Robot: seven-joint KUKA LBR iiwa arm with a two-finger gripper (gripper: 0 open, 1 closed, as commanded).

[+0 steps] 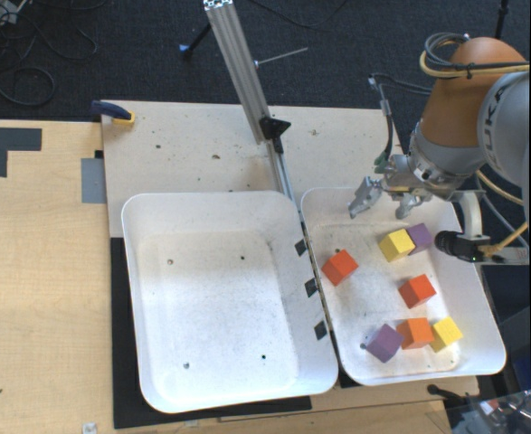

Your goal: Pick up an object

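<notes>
My gripper [384,202] hangs over the back of the right bin [482,355], its two fingers spread open with nothing between them. Below it lie several blocks. A yellow block [396,244] and a purple block [420,236] touch each other just in front of the fingers. An orange block [339,267] sits nearer the bin's left wall. A second orange block [417,290] lies mid-bin. At the front, a purple block [384,342], an orange block [415,332] and a yellow block [446,333] cluster together.
The left bin [156,215] lies beside the right one, a divider with black clips between them. A slanted aluminium bar [242,66] rises behind the bins. A black part [459,245] sticks in at the right bin's right rim.
</notes>
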